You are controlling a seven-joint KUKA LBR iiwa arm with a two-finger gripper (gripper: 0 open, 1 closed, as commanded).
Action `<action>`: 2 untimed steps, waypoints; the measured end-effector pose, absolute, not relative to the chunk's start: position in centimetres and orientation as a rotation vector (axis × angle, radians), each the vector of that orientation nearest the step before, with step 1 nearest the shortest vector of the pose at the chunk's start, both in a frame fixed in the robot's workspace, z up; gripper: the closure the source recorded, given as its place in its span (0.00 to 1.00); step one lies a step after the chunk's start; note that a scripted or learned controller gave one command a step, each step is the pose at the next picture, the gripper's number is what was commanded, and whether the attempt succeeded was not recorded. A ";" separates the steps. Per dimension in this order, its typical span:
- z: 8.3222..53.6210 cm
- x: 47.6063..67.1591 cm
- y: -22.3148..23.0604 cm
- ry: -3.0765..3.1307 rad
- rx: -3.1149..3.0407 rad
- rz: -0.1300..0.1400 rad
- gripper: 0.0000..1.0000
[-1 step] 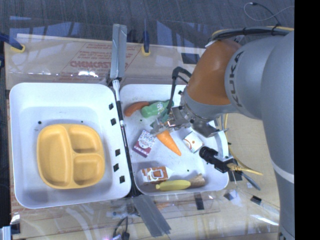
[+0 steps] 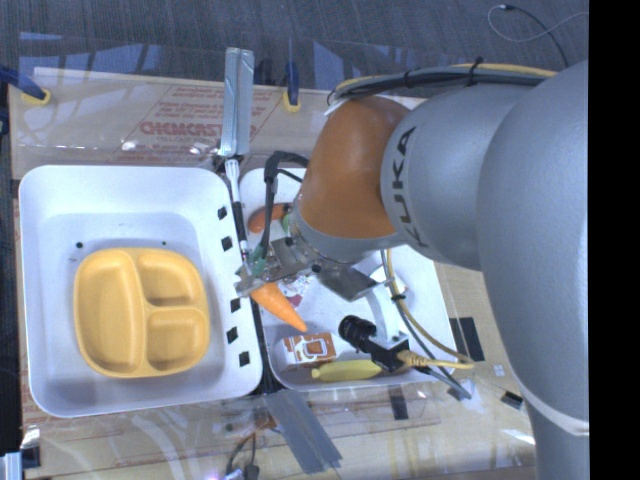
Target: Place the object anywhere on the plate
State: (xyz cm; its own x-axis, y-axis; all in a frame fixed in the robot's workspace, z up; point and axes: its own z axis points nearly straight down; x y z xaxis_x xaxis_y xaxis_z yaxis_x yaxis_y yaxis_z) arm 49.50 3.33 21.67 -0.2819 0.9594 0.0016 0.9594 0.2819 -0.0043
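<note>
The claw (image 2: 268,268) sits low in the right bin (image 2: 432,298), and I cannot tell its state. The carrot (image 2: 279,307) lies just below it, touching or nearly so. The plate (image 2: 140,311) rests in the left bin (image 2: 40,268), well to the claw's left.

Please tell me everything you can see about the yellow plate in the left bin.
The yellow plate is a rounded-square tray, plastic by its look, with a smooth matte surface. Raised ridges split it into three compartments: one large on the left and two smaller on the right, one above the other. It lies flat and face up on the floor of the left white bin, toward the near left part. Nothing lies on it. It touches only the bin floor, with a gap to the walls all around.
</note>
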 end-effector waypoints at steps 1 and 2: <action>19.1 47.6 9.2 -2.610 -1.744 0.003 1.00; 19.1 47.6 9.1 -2.609 -1.745 0.003 0.00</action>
